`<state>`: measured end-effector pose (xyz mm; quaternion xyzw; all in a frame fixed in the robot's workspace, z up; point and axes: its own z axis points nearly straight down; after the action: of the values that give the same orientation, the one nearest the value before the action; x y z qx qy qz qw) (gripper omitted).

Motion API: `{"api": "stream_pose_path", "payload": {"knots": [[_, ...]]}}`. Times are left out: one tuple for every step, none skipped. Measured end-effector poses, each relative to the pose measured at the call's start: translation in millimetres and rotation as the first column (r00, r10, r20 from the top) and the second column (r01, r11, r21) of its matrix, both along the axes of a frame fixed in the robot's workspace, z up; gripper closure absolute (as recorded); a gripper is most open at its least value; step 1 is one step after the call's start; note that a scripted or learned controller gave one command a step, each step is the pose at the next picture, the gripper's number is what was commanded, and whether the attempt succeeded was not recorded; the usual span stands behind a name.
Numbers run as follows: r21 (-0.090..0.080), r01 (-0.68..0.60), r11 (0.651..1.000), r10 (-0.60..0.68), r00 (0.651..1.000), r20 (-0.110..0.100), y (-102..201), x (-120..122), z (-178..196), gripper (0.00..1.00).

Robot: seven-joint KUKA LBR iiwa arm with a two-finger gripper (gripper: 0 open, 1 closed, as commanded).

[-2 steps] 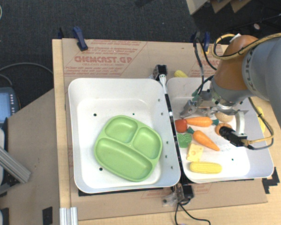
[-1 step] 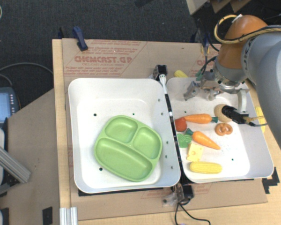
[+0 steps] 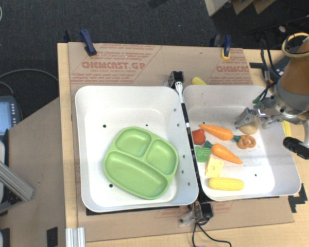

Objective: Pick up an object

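Red print reading "CHEMCAST G P" stands on the brown board (image 3: 118,63) along its far edge; smaller lines are illegible.

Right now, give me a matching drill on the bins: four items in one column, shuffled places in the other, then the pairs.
Items
1. green divided plate
2. corn cob
3. pretzel
4. cheese wedge

Places
A. right bin, by the near rim, lying flat
B. left bin, on its floor
C. right bin, just under the gripper
D. right bin, between the lower carrot and the corn cob

Pairs: 1-B, 2-A, 3-C, 4-D
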<state>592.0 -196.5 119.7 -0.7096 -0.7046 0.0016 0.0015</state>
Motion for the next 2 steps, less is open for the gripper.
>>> {"api": "stream_pose_path", "payload": {"knots": [[0.003, -0.007, 1.0, 0.007, 1.0, -0.002, 11.5, -17.1, -37.3, 0.0], [0.0, -0.014, 1.0, 0.014, 1.0, 0.009, 98.7, 17.4, -34.6, 0.0]]}}
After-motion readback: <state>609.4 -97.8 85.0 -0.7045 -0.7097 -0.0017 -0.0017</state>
